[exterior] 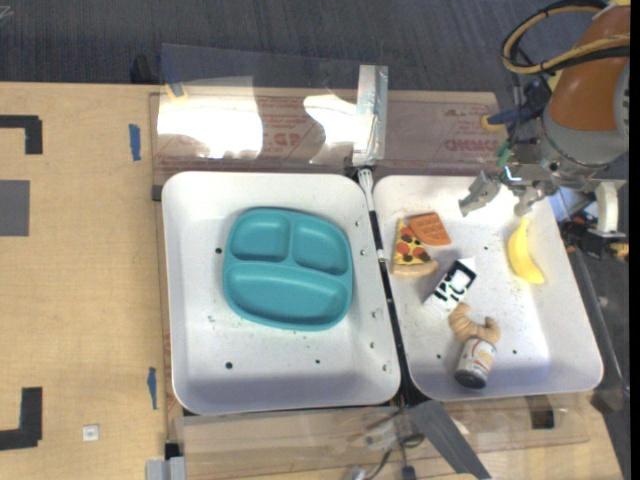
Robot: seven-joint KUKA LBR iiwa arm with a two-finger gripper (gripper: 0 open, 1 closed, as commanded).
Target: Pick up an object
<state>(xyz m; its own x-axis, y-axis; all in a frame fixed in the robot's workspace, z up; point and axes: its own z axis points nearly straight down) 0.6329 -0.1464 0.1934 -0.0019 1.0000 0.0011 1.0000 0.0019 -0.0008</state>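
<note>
We see the end effector [502, 196] hanging over the far right corner of the right-hand shallow white bin [575, 363], its 2 fingers spread apart with nothing between them; we judge this the approach step, with no object chosen by contact yet. Candidates lie in that bin: a yellow plastic banana [524, 253] just below the end effector, nearest to it; an orange-and-red toy pizza slice [420, 240] near the bin's left wall; a small black-and-white patterned block [453, 284] just right of the pizza; a tan toy figure [470, 321] touching a small brown-labelled can [476, 362] lying toward the near edge. The left-hand white bin [190, 368] holds a teal 3-compartment plastic plate [288, 266]. We think the next move calls for descending over the banana, aligning the fingers across its narrow width, then closing; its curved, smooth skin could slip.
</note>
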